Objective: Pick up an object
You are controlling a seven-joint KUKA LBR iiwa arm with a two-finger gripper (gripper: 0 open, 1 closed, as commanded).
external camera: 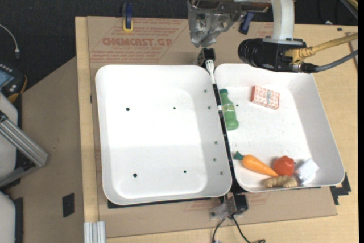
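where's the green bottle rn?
In the right bin, the green bottle lies against the left wall by the divider, left of the pink box and up-view from the carrot.

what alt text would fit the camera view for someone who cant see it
A robot arm's hand hangs above the far edge of two white bins. The right bin holds a green bottle, a pink-patterned box, a toy carrot and a red tomato.
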